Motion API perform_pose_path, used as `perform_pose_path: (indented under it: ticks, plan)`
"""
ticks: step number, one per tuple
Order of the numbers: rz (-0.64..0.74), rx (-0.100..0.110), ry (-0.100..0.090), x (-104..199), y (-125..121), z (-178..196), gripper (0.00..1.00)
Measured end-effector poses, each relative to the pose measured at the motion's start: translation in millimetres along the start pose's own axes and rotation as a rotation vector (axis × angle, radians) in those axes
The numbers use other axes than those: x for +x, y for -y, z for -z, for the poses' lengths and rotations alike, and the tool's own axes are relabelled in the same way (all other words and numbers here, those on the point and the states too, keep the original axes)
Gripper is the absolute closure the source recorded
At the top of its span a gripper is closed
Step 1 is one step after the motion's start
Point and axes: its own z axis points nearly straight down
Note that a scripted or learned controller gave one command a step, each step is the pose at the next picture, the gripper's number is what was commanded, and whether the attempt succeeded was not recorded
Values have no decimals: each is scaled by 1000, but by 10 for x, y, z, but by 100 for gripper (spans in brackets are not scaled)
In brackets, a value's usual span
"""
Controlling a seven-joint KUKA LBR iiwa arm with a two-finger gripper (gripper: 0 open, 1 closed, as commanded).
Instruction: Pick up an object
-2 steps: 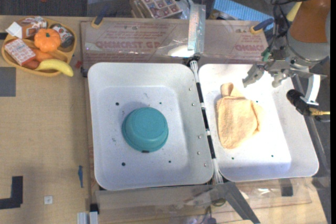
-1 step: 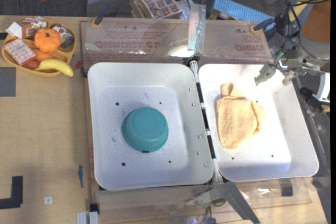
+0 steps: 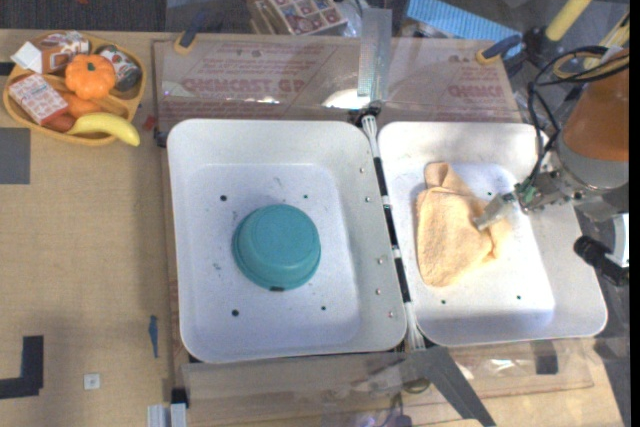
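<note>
Tool (image 3: 497, 209) at cloth's (image 3: 448, 240) right edge

1. The arm (image 3: 600, 130) is cut off by the right edge, so most of its grey body lies out of frame.
2. The pincer (image 3: 497, 211) is blurred over the cloth (image 3: 452, 235); its finger spacing cannot be told.
3. Small packets in the fruit dish (image 3: 70, 90) are too small to read.
4. Clutter beyond the worktop (image 3: 80, 295) is cropped by the top edge.
</note>
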Motion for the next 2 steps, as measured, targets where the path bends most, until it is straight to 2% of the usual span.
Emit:
perform_pose_path:
  ticks: [1, 2]
  plan:
    - [36, -13, 8, 519, 20, -85, 0]
    - [-203, 0, 1, 710, 231, 953, 0]
